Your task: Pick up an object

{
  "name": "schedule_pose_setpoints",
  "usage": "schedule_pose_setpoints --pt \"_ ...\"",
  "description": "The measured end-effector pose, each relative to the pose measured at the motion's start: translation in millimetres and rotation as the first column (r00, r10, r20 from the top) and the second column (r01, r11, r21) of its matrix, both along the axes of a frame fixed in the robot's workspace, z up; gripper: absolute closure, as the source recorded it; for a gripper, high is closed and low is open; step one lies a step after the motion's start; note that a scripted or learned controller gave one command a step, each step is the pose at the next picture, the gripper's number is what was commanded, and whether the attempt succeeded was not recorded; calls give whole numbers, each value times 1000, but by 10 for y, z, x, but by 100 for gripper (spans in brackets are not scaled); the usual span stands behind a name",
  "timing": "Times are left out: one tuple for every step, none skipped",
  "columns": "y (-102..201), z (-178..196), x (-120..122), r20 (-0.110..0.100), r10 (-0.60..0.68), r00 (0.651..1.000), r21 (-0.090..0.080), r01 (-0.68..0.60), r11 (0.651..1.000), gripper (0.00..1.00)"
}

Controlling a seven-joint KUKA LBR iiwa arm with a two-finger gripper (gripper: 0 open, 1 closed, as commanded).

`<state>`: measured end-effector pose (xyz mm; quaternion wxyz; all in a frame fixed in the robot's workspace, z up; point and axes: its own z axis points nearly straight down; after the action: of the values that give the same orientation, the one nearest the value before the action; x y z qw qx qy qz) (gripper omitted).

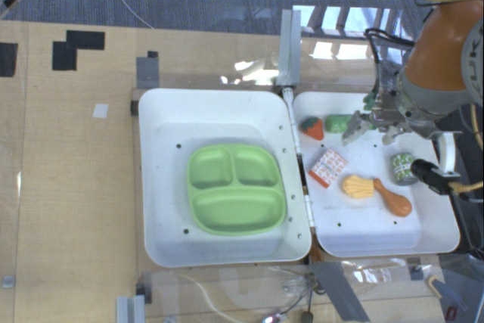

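Note:
My gripper (373,131) hangs over the back of the right bin (378,238), its fingers spread apart and open, with nothing between them. Just to its left lie a green toy (338,122) and a red-orange toy (312,128). A red-and-white checkered box (328,166) sits nearer the bin's middle. In front of the gripper lie a yellow toy (358,187) and a brown drumstick (394,200). A small green can (402,166) lies to the right, partly behind a black part of the arm.
The left bin (162,238) holds a green divided plate (236,188). A raised divider (301,178) separates the two bins. The orange-banded arm (450,49) looms over the right bin's back right corner.

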<state>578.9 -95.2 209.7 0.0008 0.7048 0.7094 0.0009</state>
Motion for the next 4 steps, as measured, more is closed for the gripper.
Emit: schedule_pose_setpoints --pt "111 -1135 153 4 -3 1000 0 3 1000 0" --pt "128 -1181 230 11 -3 1000 0 3 1000 0" --pt "163 -1055 261 19 -2 1000 4 2 1000 100" --pt "162 -1056 261 19 -2 1000 4 2 1000 0"
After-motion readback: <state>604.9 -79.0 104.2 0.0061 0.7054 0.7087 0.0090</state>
